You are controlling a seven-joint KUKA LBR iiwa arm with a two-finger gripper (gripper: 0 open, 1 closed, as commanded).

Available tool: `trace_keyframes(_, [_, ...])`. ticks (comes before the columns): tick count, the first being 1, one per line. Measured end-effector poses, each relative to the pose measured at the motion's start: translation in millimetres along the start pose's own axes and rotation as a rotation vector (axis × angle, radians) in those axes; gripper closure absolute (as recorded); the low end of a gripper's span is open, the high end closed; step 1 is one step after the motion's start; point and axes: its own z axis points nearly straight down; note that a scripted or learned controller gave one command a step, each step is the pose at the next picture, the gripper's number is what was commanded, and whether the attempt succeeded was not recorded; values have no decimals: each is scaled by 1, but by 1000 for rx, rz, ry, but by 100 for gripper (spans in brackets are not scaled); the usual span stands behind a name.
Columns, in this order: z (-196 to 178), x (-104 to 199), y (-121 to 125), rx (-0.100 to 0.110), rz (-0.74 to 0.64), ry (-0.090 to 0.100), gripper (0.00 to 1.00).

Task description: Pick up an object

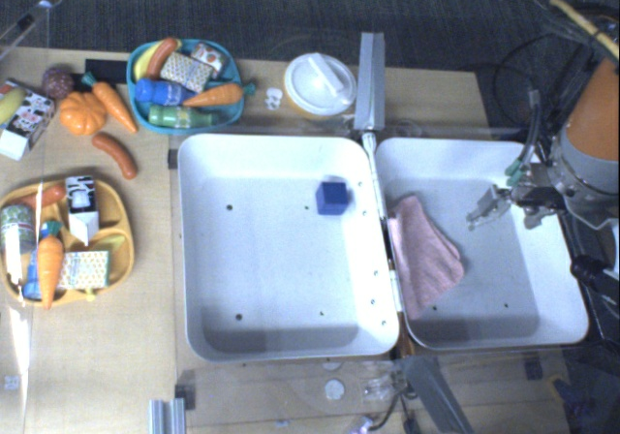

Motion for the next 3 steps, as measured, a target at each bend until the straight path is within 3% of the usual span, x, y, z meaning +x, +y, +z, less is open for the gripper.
trace_keyframes(1, [156, 9, 11, 2, -129, 0, 0])
trace_keyframes(2, [179, 9, 27, -12, -229, -2, 0])
trace_keyframes(3, [167, 9, 30, -21, -229, -4, 100])
